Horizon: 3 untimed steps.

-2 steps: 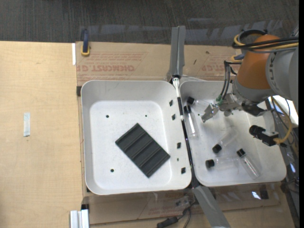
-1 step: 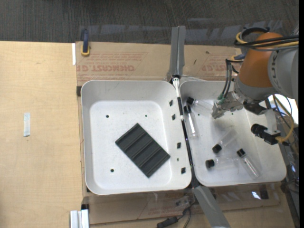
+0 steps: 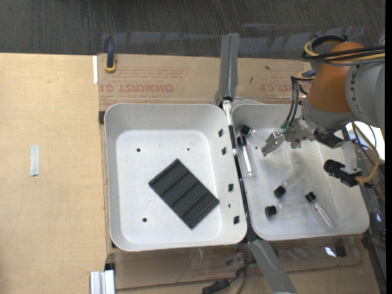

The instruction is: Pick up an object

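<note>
Left bin: a shallow white plastic tray [image 3: 113, 182] with rounded corners; a dark grey ribbed rectangular slab [image 3: 184, 193] lies flat in it, turned at a slant, near the middle and toward the near side, apart from all four walls.

Right bin: a second shallow white plastic tray [image 3: 361, 216], touching the left one along a shared rim; it holds several small clear tubes with black caps. One long clear tube [image 3: 243, 155] lies against the left wall. A capped tube [image 3: 320, 209] lies toward the near right, another clear tube [image 3: 291, 182] sits mid-floor with its black cap [image 3: 279, 191], and a small black cap [image 3: 269, 211] lies near the front wall.

Gripper: the grey two-finger gripper [image 3: 274, 143] hangs over the far half of the right bin, under the orange wrist band; whether its fingers are apart or together I cannot tell. Nothing visible is held in it.

Open room: the left bin's far half is bare floor; the right bin's centre strip between the tubes is bare.

Surroundings: brown cardboard sheet [image 3: 184, 78] behind both bins; pale wooden bench top [image 3: 49, 164] to the left.
</note>
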Each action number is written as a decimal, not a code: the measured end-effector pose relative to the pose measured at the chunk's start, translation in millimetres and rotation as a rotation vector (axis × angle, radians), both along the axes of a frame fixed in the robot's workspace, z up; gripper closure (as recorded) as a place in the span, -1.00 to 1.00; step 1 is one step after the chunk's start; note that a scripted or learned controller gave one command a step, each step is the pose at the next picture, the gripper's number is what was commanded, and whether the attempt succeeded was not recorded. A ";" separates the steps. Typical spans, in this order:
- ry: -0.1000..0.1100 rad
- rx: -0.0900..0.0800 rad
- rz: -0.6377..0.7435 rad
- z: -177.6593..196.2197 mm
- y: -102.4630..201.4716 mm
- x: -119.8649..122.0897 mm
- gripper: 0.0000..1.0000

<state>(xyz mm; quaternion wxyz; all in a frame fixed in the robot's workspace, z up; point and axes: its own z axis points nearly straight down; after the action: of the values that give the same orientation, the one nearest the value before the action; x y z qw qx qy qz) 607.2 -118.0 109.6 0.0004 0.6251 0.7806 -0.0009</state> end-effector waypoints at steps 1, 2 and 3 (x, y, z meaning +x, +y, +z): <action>-0.001 -0.001 -0.001 9.0 -1.2 0.0 1.00; -0.001 -0.001 -0.001 9.0 -1.1 0.0 -1.00; 0.001 0.001 -0.014 -18.5 -61.1 -64.4 -1.00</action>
<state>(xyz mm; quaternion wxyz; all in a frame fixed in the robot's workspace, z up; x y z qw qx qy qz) 542.8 -179.1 91.2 -0.0004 0.6304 0.7762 -0.0008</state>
